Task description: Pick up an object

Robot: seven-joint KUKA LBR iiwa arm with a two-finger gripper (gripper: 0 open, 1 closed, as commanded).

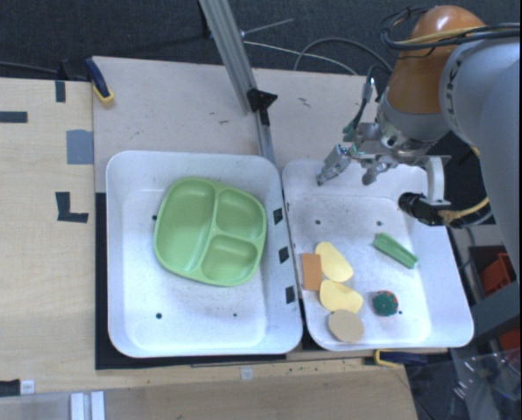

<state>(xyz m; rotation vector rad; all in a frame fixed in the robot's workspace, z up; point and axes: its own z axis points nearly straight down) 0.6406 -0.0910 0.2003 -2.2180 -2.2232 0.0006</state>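
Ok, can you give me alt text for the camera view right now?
The grey arm's claw hangs open over the far edge of the right bin, holding nothing. Small food toys lie nearer the camera in that bin; a green divided plate sits in the left bin.

Two bins stand side by side on the bench point(182, 103). In the left bin point(125, 322) lies a divided plate point(211, 231), a little toward the far side. The right bin point(445, 309) holds several small things in its near half. A block point(311, 271) lies at the left, just beside the bin wall. Right of it are two slices point(334, 262) point(341, 297), one behind the other and touching. A disc point(346, 325) lies nearest, touching the near slice. A ball point(384, 303) is right of the slices, and a stick point(395, 250) lies behind the ball. The gripper point(349, 172) is over the far edge of the right bin.
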